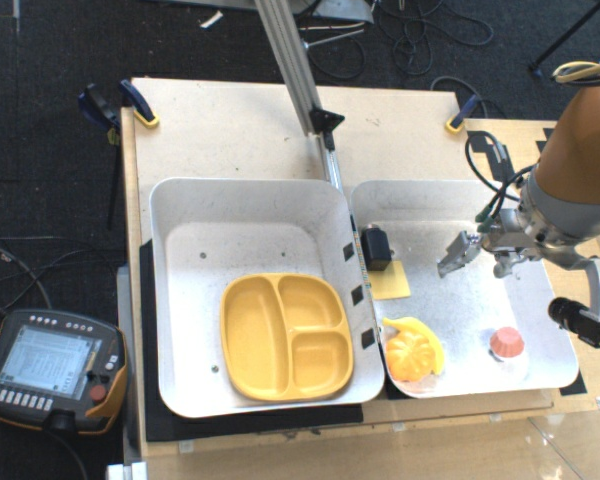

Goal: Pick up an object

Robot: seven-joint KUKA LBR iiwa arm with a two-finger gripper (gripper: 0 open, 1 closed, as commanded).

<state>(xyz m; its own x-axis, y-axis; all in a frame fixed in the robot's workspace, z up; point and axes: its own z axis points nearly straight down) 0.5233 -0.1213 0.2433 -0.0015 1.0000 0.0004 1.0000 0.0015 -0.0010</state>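
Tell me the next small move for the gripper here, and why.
Probably lower toward the pink object near the right bin's front. The gripper hangs above that bin's floor with nothing between its fingers, and this object looks closest; the yellow toy and the black block lie farther left.

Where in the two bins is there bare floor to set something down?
Left bin: bare strip behind the yellow divided plate. Right bin: bare middle between yellow card, gripper and pink-capped item. Crowded around the yellow toy.
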